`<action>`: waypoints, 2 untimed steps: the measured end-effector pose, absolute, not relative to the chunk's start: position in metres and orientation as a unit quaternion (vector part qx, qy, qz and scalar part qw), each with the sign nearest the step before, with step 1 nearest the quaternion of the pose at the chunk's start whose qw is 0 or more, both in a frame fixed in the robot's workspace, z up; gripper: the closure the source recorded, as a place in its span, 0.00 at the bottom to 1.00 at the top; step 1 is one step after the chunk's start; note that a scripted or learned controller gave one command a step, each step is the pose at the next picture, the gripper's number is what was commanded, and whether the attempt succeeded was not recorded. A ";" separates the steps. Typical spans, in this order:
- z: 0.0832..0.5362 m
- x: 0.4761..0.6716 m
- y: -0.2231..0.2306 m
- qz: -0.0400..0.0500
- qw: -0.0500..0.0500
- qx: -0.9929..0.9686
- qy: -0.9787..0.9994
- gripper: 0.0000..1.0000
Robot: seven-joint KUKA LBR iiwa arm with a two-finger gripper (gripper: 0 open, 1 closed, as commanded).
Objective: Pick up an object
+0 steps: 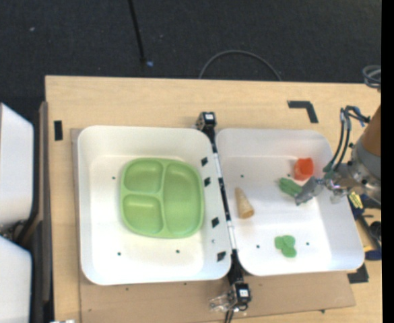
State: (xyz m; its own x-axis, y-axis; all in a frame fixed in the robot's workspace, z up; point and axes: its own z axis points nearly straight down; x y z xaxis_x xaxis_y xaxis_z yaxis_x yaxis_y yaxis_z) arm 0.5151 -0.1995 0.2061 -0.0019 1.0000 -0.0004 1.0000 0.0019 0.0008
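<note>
My tabletop (pixel 149 99) is pale wood and carries two shallow white bins side by side. The left bin (pixel 95 261) holds a light green divided plate (pixel 161 197), lying flat near its middle. The right bin (pixel 264 147) holds several small things for picking.

My arm (pixel 366 155) reaches in from the right edge, low over the right bin's far right side. My tool (pixel 309 191) points leftward into the bin, just beside a dark green piece (pixel 289 186) and just below an orange-red block (pixel 304 167). I cannot tell how my tool is set, or whether it touches either piece; nothing is seen gripped.

A tan cone-shaped piece (pixel 244 203) lies near the bin's left wall, well apart from my tool. A bright green lumpy piece (pixel 285 245) sits toward the near side of the bin, also apart.
</note>
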 end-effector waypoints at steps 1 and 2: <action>0.143 0.513 -0.201 -0.001 -0.001 0.707 0.707 0.00; 0.098 0.512 -0.202 -0.001 0.000 0.708 0.707 0.00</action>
State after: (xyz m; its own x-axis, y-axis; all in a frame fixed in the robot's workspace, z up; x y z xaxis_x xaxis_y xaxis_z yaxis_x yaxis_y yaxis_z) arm 0.5123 -0.2020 0.0984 0.0017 1.0000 -0.0013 1.0000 -0.0017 -0.0017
